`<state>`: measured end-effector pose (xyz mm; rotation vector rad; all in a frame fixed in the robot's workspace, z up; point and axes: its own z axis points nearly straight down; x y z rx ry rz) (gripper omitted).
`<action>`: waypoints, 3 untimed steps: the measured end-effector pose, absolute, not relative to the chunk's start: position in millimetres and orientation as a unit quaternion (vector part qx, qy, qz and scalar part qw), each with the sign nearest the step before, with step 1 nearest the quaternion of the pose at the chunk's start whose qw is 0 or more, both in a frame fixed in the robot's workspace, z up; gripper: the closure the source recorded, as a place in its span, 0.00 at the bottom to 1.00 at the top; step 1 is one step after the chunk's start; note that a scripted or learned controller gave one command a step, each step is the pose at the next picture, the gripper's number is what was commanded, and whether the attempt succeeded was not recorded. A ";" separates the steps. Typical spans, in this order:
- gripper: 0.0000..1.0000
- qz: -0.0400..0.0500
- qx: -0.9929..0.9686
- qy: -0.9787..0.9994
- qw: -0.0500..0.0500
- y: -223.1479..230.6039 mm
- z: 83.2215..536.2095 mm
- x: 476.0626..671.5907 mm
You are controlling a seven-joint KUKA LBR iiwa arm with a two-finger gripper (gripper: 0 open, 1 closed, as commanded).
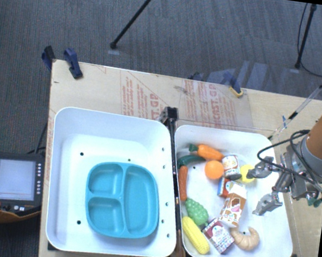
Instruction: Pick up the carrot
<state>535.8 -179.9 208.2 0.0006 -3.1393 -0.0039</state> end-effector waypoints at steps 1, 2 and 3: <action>0.00 -0.003 0.008 -1.000 0.002 -123.7 169.2 594.9; 0.00 -0.001 -0.049 -0.999 0.002 -98.7 83.8 605.6; 1.00 -0.001 -0.046 -0.999 0.001 -96.3 94.1 607.9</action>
